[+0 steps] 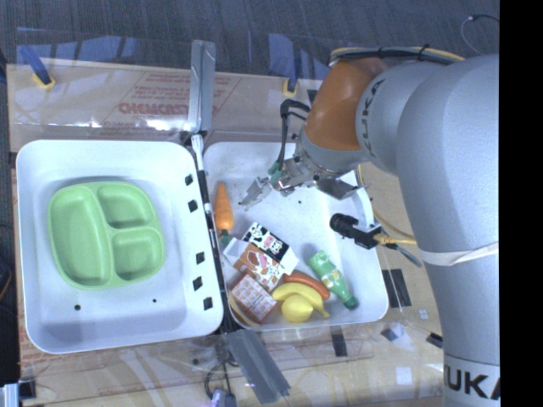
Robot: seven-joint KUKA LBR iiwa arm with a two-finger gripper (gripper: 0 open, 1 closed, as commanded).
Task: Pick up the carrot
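The orange carrot (pixel 223 208) lies lengthwise along the left wall of the right bin (pixel 373 291), near the divider between the two bins. My gripper (pixel 265 185) hangs low over the upper middle of that bin, a short way right of the carrot's top end and apart from it. Nothing shows between its tips. The grey arm with its orange band (pixel 339 108) comes in from the right and hides the bin's far right corner.
Below the carrot lie a black-and-white patterned box (pixel 268 242), a printed snack packet (pixel 252 298), a green bottle (pixel 333 280) and yellow toy fruit (pixel 299 303). A green divided plate (pixel 106 231) sits in the left bin (pixel 34 312).
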